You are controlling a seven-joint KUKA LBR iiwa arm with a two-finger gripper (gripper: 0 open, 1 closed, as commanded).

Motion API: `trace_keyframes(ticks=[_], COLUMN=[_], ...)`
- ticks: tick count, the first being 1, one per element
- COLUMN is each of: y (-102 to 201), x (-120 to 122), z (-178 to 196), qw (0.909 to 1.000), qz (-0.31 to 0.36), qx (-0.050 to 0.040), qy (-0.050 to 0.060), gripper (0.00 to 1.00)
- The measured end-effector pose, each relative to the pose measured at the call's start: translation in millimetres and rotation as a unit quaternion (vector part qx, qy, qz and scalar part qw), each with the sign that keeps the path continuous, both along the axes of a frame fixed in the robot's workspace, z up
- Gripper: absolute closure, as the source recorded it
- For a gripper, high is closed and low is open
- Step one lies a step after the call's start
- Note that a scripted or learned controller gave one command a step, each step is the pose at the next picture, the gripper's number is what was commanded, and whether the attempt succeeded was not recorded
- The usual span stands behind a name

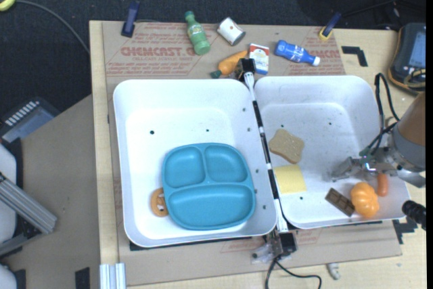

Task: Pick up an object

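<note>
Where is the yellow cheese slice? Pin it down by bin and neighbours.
The yellow cheese slice lies in the right bin, against its left wall, just below the bread slice and left of the gripper.

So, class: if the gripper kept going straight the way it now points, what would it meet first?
The gripper points toward the view's left, across the right bin. The yellow cheese slice looks first in line, though depth is unclear and it may pass above it.
</note>
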State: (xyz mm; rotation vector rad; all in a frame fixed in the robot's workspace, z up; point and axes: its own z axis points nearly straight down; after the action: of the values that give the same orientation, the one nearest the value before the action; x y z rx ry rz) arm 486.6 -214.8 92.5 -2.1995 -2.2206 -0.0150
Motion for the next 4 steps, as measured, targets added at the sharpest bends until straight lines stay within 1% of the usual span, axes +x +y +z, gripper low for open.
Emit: trace_keyframes(ticks=[1,2,3,4], y=[-8.8,7.7,-6.1,-0.7], x=[47.3,44.8,13.2,65.8], z=[47.5,-8.5,-8.1,-7.6], qw=[0.9999,1.0000,1.0000,1.0000], qz=[-0.004,-0.005,-0.003,-0.004], qx=[-0.0094,-0.0086,-0.0058,-0.0085], qy=[-0.003,-0.002,-0.001,-0.003], gripper=[0.00,0.00,0.00,0.00])
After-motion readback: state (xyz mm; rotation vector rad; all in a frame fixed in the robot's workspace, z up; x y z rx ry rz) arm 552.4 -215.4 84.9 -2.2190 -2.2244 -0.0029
